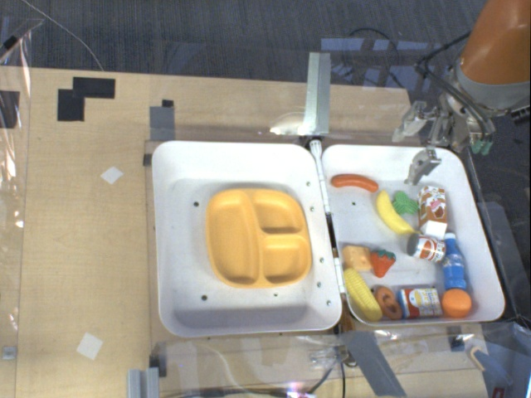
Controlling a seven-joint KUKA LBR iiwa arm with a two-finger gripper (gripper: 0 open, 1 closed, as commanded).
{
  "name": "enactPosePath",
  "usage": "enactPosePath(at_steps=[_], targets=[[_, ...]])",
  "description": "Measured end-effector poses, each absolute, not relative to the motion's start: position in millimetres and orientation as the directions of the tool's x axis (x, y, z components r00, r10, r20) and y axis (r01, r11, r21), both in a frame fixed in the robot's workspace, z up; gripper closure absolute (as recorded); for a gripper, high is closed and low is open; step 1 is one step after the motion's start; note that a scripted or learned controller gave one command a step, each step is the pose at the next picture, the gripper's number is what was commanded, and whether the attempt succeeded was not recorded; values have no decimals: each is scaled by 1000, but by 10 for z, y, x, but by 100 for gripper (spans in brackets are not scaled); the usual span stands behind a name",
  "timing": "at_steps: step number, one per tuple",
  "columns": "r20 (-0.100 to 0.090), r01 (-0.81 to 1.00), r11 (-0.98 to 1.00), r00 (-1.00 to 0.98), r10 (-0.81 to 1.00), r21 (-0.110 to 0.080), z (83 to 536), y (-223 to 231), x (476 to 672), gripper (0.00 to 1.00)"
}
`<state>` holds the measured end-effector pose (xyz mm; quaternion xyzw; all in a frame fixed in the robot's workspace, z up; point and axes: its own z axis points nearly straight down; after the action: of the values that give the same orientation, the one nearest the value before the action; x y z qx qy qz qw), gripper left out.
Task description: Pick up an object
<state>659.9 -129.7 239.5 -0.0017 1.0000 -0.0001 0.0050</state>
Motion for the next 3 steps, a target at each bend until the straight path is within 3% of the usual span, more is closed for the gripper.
enactPosePath(at_steps=[1,2,3], targets=[[-3,307,952,-952,307,2,1286,-1322,6695,0],[-9,353,936,-936,353,4,882,-904,6551,0],[1,667,745,-745,667,2,880,-795,6580,0]])
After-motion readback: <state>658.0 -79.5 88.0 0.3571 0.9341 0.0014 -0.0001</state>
